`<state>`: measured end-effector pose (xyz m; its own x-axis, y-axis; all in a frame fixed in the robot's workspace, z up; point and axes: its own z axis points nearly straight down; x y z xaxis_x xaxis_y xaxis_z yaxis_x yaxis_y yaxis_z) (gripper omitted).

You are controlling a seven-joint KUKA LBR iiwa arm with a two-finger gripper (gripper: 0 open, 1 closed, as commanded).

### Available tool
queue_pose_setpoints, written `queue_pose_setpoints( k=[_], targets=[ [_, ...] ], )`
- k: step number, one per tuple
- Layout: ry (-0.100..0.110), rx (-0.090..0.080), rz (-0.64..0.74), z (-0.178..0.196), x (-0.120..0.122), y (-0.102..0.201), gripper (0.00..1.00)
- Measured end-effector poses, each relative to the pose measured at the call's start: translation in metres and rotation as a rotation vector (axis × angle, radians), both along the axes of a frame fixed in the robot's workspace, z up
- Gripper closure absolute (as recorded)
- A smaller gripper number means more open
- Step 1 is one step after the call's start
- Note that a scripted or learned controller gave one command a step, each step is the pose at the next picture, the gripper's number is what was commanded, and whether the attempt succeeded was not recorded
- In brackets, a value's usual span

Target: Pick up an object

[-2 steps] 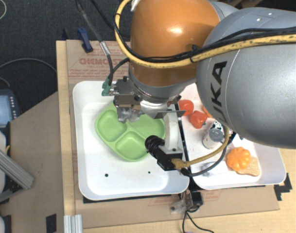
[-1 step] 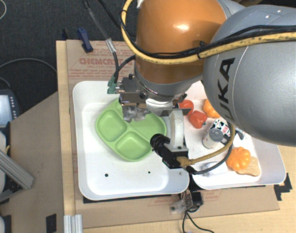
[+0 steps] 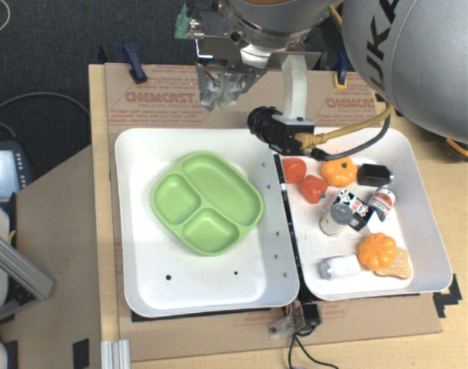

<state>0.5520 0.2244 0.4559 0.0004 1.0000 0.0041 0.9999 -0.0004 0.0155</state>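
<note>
My gripper (image 3: 220,89) hangs high over the cardboard behind the back edge of the left bin (image 3: 134,229), with nothing visible in it. A green divided plate (image 3: 207,202) lies in the left bin. The right bin (image 3: 426,206) holds several small items: two red pieces (image 3: 293,169) (image 3: 313,188), an orange fruit (image 3: 339,173), a black object (image 3: 373,175), a small grey-capped bottle (image 3: 336,214), a red and white can (image 3: 383,202), an orange pumpkin-like toy (image 3: 377,250) and a white bottle (image 3: 340,267).
A black fitting with a yellow cable (image 3: 273,129) sits at the back where the two bins meet. Blue clamps (image 3: 134,61) hold the cardboard base. The big grey arm body (image 3: 418,44) fills the upper right.
</note>
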Motion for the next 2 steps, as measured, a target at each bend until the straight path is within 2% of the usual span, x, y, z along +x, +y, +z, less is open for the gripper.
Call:
queue_pose_setpoints(
  k=[1,2],
  targets=[
    [0.01,-0.003,0.003,0.005,-0.003,0.001,1.0],
    [0.007,-0.002,0.004,0.015,-0.003,0.002,1.0]
  ],
)
